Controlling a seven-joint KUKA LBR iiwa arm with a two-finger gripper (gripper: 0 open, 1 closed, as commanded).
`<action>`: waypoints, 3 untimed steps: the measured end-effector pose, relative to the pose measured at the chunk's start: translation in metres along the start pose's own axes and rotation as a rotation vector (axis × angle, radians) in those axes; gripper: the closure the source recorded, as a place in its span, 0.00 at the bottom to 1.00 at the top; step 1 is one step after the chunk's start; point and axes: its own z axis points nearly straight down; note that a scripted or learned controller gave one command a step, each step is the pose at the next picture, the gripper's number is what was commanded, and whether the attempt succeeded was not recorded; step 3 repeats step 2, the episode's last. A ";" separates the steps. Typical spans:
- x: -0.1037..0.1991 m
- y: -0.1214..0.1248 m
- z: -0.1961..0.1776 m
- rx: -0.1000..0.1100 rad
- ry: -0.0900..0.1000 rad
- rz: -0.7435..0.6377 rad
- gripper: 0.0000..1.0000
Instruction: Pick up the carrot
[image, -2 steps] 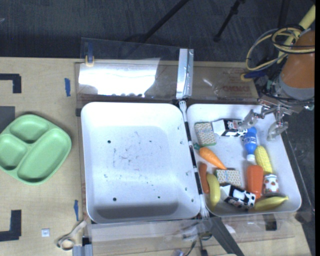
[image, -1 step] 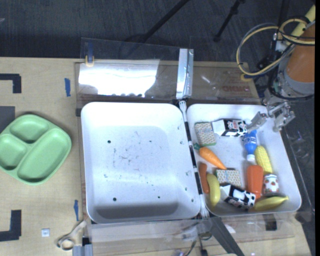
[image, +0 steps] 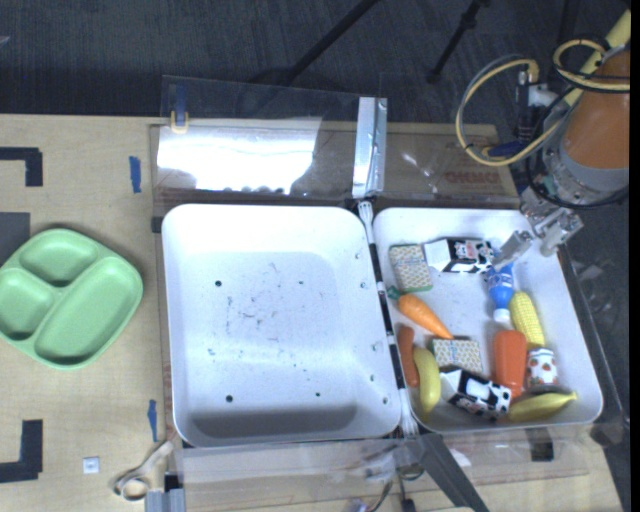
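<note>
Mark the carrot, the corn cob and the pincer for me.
carrot (image: 424, 314), camera view, middle of its orange body.
corn cob (image: 527, 319), camera view, middle of its yellow length.
pincer (image: 540, 232), camera view, midway between its fingertips.

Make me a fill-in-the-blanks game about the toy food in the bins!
1. The carrot lies in the ____ bin.
2. The divided plate beside the bins is ____ in colour.
3. The corn lies just below the ____ bottle.
4. The gripper hangs over the right bin's ____ corner.

Missing words: right; green; blue; top right
</note>
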 end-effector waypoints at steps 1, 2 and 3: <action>-0.017 0.002 0.014 -0.016 -0.012 -0.162 0.00; -0.017 0.001 -0.002 -0.013 -0.015 -0.468 0.00; -0.017 0.001 -0.002 -0.013 -0.015 -0.468 0.00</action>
